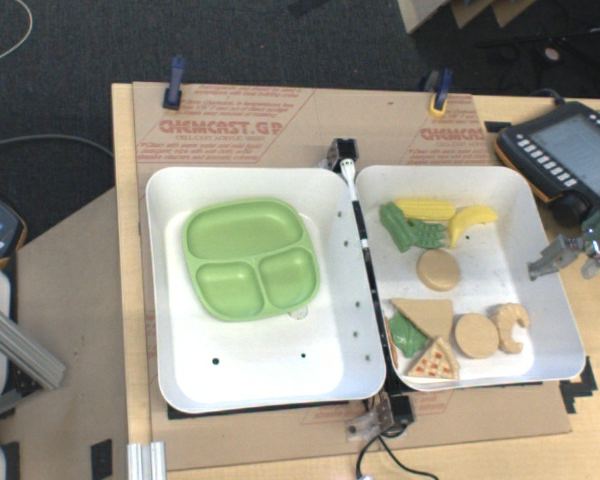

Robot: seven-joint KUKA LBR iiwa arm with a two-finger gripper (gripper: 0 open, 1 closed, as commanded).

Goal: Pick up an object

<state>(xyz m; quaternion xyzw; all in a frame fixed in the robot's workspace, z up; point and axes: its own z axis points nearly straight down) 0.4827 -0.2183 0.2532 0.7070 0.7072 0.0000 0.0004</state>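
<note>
2 white bins are sitting side by side. The left bin is holding 1 green divided plate. The right bin is holding toy foods: 1 corn cob, 1 banana, 2 round cookies, 1 pizza slice. The gripper is hovering at the right bin's right rim, fingers spread, gripping nothing.

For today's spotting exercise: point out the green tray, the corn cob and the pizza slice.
green tray [248, 230]: camera view, on the floor of its large top compartment.
corn cob [425, 209]: camera view, on the middle of the yellow cob.
pizza slice [434, 361]: camera view, on its red topping.
</note>
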